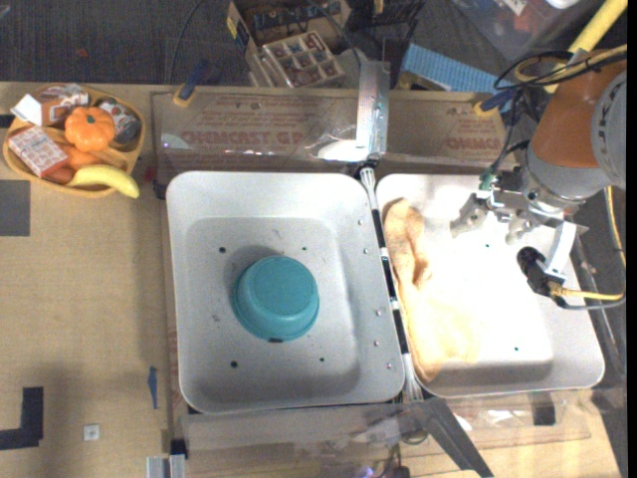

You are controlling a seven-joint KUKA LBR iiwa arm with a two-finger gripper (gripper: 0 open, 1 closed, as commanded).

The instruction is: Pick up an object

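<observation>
One round teal plastic bowl (278,297) lies upside down in the middle of the left white bin (194,207). I judge it light, stiff and slick on the dome, so I'd grip its rim. My gripper (491,219) hangs spread over the right white bin (577,361), pinching nothing. Two bins, one bowl.

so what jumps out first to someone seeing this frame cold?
The teal bowl, upside down in the middle of the left bin, since it is the one strong colour against white. Next, the arm's orange band at the right edge, with the hand hanging over the right bin near its back. Then the fruit basket at the bench's far left corner.
</observation>
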